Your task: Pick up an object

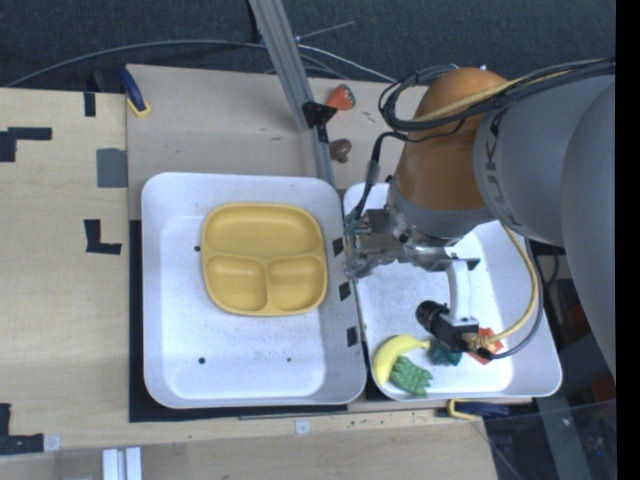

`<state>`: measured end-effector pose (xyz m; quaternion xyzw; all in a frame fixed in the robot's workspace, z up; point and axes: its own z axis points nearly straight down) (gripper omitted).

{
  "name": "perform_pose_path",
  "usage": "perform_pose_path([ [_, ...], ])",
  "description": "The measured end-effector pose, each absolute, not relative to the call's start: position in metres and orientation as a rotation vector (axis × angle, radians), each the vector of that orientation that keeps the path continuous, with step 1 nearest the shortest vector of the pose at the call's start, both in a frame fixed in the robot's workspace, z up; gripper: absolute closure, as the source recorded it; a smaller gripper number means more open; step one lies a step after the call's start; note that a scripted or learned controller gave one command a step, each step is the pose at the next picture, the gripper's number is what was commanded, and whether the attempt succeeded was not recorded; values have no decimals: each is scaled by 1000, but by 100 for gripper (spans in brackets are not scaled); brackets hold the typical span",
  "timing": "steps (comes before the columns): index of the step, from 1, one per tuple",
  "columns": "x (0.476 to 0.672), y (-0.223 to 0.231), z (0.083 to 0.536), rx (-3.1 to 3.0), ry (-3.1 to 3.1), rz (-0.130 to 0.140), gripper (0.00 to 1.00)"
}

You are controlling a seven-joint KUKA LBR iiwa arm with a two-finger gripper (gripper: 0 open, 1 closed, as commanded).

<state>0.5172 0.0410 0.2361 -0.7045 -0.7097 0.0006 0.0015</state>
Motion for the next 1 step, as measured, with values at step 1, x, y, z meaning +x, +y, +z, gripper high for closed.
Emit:
perform_pose_path([
  [1, 532, 99, 223, -2211, -2228, 2, 100],
])
